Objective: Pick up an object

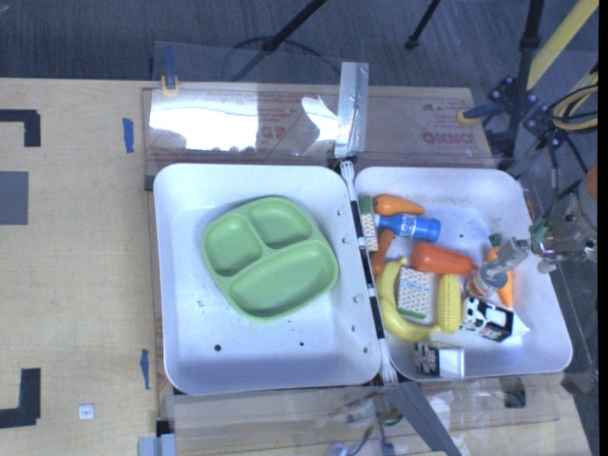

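I am looking down on the bench (66, 255) with its two white bins sitting side by side. The left bin (180, 198) is carrying a light green divided plate (271, 257), three compartments, lying flat near the middle. The right bin (541, 335) is holding all the pickable clutter, crowded toward its left and centre.

I am seeing the claw (494, 272) coming in from the right, down low over the right-hand part of that bin. It is metallic and grey, and it is blending with the items beneath it; I cannot tell how its tips are set or whether anything is caught in it.

Among the objects: an orange carrot (397, 204) is lying near the far edge, with a blue bottle (408, 226) just below it, its cap end pointing right. A larger orange, carrot-like piece (442, 258) is lying across the middle. In front of that, a yellow banana (394, 313) is curving along the bin's left wall, and a small card with a fine checked pattern (414, 294) is resting on top of it. A yellow corn cob (446, 302) is standing just beside the card on its right. A black-and-white patterned item (488, 321) is sitting right of the corn, close under the claw. A small white box with dark print (439, 358) is lying near the front edge. An orange sliver (505, 288) is showing just beside the claw, touching or nearly so; I cannot tell which.
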`<state>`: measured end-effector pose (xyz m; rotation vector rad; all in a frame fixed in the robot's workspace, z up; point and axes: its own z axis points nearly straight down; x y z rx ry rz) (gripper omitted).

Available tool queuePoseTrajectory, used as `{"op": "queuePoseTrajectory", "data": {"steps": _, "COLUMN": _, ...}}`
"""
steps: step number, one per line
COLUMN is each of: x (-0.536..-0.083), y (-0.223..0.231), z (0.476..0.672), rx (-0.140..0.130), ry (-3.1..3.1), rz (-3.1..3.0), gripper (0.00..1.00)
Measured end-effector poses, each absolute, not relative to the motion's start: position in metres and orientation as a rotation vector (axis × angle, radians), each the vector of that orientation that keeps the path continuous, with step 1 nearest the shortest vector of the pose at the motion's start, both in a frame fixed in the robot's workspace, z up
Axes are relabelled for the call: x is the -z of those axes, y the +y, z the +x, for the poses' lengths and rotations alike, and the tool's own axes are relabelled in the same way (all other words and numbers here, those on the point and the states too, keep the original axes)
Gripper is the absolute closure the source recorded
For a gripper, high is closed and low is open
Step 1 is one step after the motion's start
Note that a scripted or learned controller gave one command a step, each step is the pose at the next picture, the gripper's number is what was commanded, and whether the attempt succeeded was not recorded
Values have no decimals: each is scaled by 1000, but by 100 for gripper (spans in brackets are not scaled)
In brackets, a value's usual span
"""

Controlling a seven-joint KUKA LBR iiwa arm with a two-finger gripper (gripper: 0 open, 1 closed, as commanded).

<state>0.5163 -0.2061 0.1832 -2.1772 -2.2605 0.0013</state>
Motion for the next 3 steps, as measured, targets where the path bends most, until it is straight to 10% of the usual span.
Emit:
{"op": "queuePoseTrajectory", "data": {"steps": 1, "x": -96, "y": -210, "z": 554, "rx": 20, "ry": -2231, "rz": -2203, "gripper": 0}}
{"op": "queuePoseTrajectory", "data": {"steps": 2, "x": -104, "y": -214, "z": 553, "rx": 10, "ry": -2230, "rz": -2208, "gripper": 100}}
{"op": "queuePoseTrajectory", "data": {"steps": 3, "x": -218, "y": -173, "z": 564, "rx": -2, "ry": -2102, "rz": -2334, "gripper": 100}}
